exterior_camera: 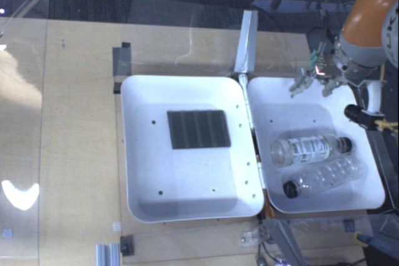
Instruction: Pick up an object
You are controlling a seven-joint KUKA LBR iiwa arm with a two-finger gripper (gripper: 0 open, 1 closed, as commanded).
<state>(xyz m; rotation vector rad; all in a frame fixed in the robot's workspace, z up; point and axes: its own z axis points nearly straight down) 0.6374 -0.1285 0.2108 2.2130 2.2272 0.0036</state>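
Note:
Two clear plastic bottles lie on their sides in the right bin [274,103]. The upper bottle [308,149] has a white label and a dark cap pointing right. The lower bottle [324,179] has a black cap pointing left, and the two touch along their lengths. A dark grey ribbed pad [198,129] lies flat in the left bin [143,152]. My gripper [315,85] hangs over the back edge of the right bin, well above and behind the bottles. Its two fingers are spread apart with nothing between them.
A metal divider post [246,40] rises at the back between the bins. The wooden bench [62,134] spreads out to the left. The arm's orange band [373,6] and a black fitting [361,116] overhang the right bin's far right side.

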